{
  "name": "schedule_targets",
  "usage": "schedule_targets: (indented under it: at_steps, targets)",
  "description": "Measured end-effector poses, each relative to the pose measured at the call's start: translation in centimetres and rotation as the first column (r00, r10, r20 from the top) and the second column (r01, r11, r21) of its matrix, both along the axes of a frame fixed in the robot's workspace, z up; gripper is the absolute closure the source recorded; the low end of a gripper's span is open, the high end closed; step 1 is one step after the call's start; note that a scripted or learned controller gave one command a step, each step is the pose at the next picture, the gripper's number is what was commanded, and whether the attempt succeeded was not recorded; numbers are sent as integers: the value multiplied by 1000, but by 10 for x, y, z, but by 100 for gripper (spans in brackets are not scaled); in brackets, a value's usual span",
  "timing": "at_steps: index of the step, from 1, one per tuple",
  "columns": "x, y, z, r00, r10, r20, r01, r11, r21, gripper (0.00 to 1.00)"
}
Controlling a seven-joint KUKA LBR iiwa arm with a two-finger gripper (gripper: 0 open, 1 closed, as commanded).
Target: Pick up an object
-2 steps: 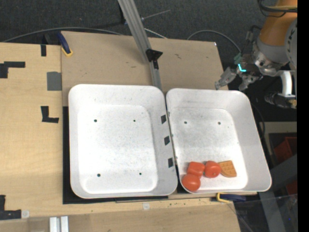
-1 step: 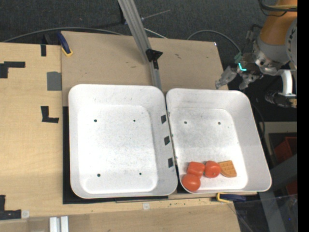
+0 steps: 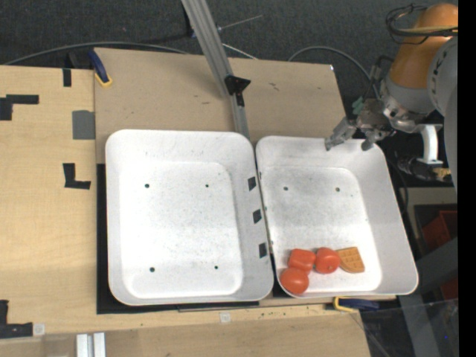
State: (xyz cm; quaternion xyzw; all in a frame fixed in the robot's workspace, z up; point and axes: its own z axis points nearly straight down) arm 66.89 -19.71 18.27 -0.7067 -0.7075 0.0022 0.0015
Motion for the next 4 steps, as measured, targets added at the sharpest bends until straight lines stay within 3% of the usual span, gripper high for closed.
schedule_targets:
  at_steps: [2,3,4]
  targets:
    - [-5,-2,-97,1000,1,-4,-1,1000,1,0]
    - [-4,-1,-85,1000,2,-3,-2,1000,0,100]
    - [-7,-5,-40,1000,0,8,0,1000,0,100]
